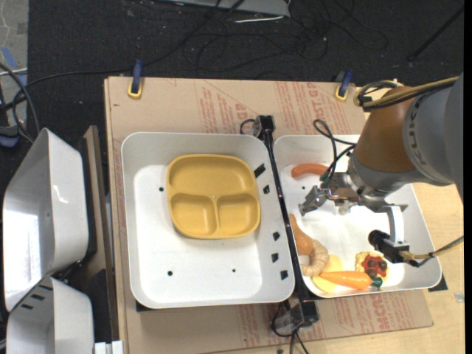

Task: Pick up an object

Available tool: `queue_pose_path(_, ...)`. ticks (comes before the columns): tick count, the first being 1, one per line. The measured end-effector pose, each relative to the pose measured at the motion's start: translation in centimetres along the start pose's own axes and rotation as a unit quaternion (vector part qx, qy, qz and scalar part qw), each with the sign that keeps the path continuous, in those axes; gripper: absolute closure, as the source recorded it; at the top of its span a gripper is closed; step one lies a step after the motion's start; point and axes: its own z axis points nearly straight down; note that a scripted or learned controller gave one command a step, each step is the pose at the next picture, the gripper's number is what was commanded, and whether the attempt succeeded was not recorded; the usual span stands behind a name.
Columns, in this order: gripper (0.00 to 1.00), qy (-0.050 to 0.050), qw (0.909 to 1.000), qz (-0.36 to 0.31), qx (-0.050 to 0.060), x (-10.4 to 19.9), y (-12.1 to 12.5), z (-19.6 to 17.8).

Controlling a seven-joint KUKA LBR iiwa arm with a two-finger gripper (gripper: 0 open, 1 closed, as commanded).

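My gripper (327,203) hangs over the middle of the right bin (420,220), open, with only white bin floor showing between its fingers. An orange sausage (308,170) lies just behind it near the bin's back left. In front of it, along the left wall, lies a tan croissant-like piece (310,249). An orange carrot (345,279) rests at the front edge, and next to it sits a small yellow piece with red and green bits (371,264). None of these touches the fingers.
The left bin (140,220) holds a yellow divided plate (214,195). A black divider (280,198) runs between the bins. The grey and orange arm (405,139) covers the right bin's back right corner.
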Motion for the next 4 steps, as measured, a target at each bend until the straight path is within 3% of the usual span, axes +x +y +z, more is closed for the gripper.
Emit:
queue_pose_path(1,0.0,0.0,1.0,0.0,-0.001,0.0,0.0,1.7)
queue_pose_path(2,1.0,0.0,1.0,0.0,-0.002,0.1,0.0,0.7)
queue_pose_path(4,1.0,-0.001,1.0,-0.002,-0.005,-1.0,-0.2,-10.6)
